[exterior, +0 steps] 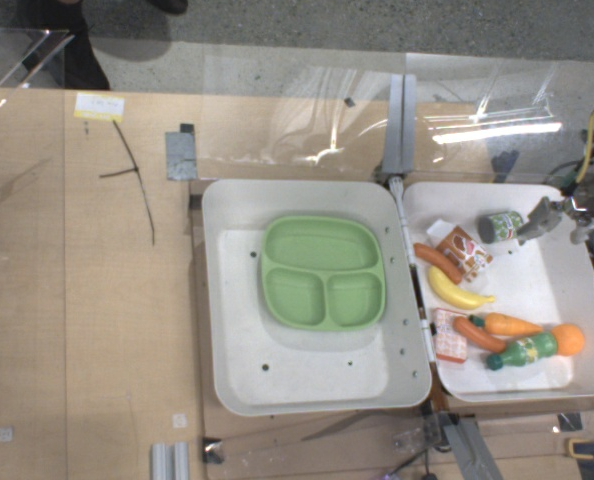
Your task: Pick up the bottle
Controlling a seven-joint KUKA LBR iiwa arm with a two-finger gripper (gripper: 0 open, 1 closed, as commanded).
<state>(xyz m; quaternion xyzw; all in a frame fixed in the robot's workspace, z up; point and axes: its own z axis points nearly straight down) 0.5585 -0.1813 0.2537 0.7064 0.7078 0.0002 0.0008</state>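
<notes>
The bottle is green with a yellow label. It lies on its side near the front edge of the right bin. An orange ball touches its right end, and a carrot lies just behind it. My gripper reaches in from the right over the back of the same bin. It sits beside a dark can, well behind the bottle and apart from it. Nothing shows in its grasp.
The right bin also holds a brown snack box, a sausage, a banana, a red-and-white packet and a red pepper. A green divided tray lies in the left bin.
</notes>
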